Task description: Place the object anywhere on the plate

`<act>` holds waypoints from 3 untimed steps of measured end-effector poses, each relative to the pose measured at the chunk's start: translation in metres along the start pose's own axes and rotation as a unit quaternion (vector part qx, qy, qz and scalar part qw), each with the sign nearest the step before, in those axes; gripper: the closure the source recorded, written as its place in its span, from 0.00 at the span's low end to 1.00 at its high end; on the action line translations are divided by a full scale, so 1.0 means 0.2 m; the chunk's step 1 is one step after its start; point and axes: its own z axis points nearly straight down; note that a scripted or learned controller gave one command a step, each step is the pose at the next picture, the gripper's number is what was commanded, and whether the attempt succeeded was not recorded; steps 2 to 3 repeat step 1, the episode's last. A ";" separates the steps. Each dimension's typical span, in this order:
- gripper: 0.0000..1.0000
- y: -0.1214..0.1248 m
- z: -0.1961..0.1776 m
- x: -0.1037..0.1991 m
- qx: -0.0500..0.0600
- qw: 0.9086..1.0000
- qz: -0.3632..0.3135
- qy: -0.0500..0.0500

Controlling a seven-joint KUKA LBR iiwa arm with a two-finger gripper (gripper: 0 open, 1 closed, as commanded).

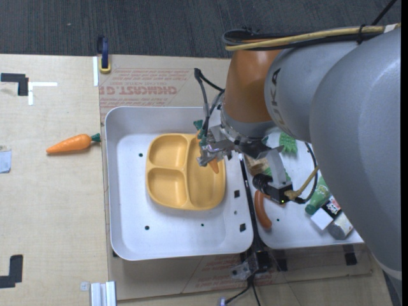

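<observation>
1. Left bin (121,190): the yellow plate (172,177), with divided compartments, lies toward its far right part, close to the wall shared with the right bin (290,228).
2. The gripper (210,156) hangs over the plate's right edge. A small orange object (215,166) shows at its tips, apparently pinched between them, just above or touching the large right compartment. Judgement: claw closed on this piece, and held low there so that a release drops it inside the rim.
3. The arm's bulk hides much of the right bin. Visible there: a red sausage-like item (262,210) by the shared wall, a green bottle (317,199) and a leafy green piece (290,145).
4. A toy carrot (71,144) lies on the bench left of the left bin, well apart from the plate; not in play.
5. Judgement: the task is near its end; only the release remains.
</observation>
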 end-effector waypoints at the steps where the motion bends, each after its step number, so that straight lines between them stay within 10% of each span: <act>1: 0.00 0.00 0.00 0.00 0.000 1.000 0.001 0.000; 3: 0.00 0.00 0.00 0.00 0.000 1.000 0.001 0.000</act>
